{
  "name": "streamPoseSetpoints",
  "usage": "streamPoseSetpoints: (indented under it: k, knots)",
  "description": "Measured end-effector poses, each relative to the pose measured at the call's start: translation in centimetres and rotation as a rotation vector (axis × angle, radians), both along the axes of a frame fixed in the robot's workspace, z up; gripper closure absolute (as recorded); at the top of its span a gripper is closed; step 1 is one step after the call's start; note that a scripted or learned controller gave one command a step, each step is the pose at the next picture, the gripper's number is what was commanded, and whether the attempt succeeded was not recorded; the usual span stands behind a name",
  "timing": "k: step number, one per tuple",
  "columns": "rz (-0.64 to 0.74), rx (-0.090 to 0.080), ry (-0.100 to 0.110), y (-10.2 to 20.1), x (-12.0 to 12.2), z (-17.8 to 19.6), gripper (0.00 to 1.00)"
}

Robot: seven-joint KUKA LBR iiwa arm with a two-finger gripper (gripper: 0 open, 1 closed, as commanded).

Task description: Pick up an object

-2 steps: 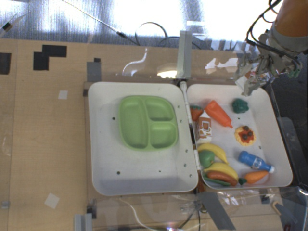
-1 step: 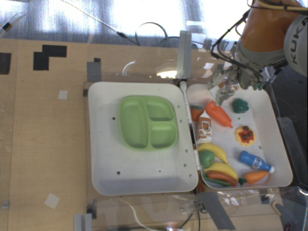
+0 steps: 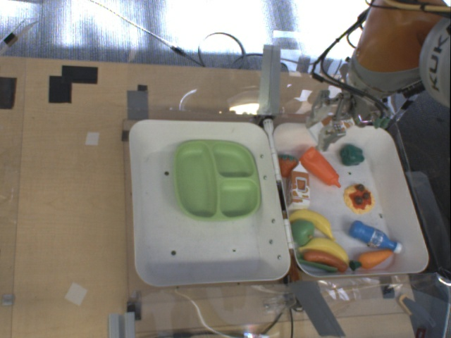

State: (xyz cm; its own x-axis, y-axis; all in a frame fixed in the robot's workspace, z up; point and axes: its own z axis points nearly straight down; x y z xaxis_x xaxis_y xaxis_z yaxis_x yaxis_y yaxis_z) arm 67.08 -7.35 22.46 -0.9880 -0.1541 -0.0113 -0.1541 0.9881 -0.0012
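The arm [image 3: 398,34] reaches in over the right bin [image 3: 405,189], wrist bent downward, gripper [image 3: 331,134] hanging just above the orange carrot [image 3: 320,166]. Whether it's open or closed, I cannot tell. The carrot lies tilted, the green toy [image 3: 351,154] just right of it, nothing lifted.

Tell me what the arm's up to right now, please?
End effector hovering over right bin's far end, holding nothing. Toy carrot just below it. Green toy close beside.

Gripper [image 3: 331,129] hangs over the right bin [image 3: 409,189], just above an orange carrot [image 3: 320,166]; green divided plate [image 3: 216,179] lies in the left bin [image 3: 151,210].
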Motion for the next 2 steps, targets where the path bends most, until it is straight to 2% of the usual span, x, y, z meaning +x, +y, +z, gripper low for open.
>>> streamPoseSetpoints:
  k: [1,2]
  knots:
    - [-0.049,0.004,0.004,5.8,-1.0,-2.3,1.0]
    - [-0.106,0.002,0.002,5.4,0.0,-1.1,1.0]
